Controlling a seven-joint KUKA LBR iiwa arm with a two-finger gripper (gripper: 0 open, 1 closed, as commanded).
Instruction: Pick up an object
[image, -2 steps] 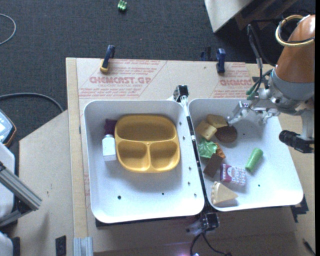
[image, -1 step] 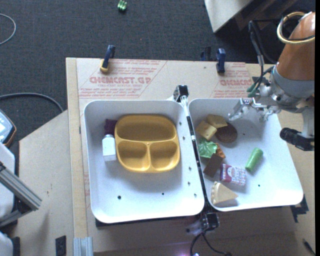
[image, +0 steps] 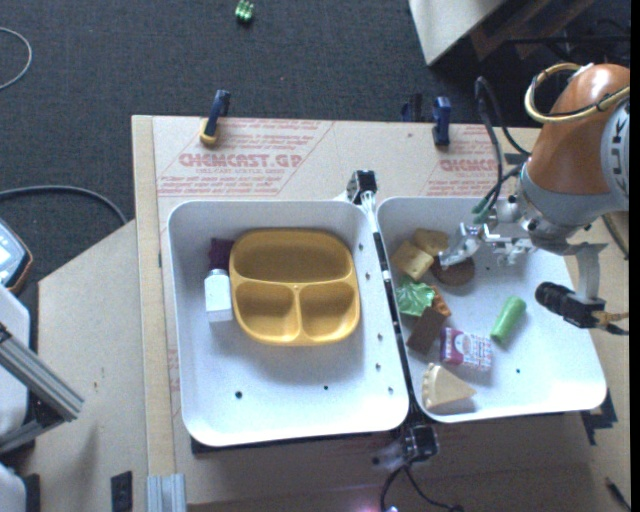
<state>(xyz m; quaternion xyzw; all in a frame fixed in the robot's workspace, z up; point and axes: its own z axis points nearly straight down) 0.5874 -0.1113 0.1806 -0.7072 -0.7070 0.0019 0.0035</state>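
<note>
Hovering gripper (image: 462, 250) beside green cylinder (image: 508, 319); long axis tilted near-upright.

Two shallow white bins sit side by side: a left bin (image: 190, 300) and a right bin (image: 560, 370). The left bin holds three things: one yellow divided tray (image: 295, 286), one small white bottle (image: 218, 295) at the tray's nine o'clock, and one dark maroon item (image: 221, 249) at its ten o'clock. The right bin holds about eight small items, among them one green cylinder (image: 508, 320), one crumpled green wrapper (image: 415, 298), one pink-and-white carton (image: 467, 349), and one pale wedge (image: 446, 390).
</note>
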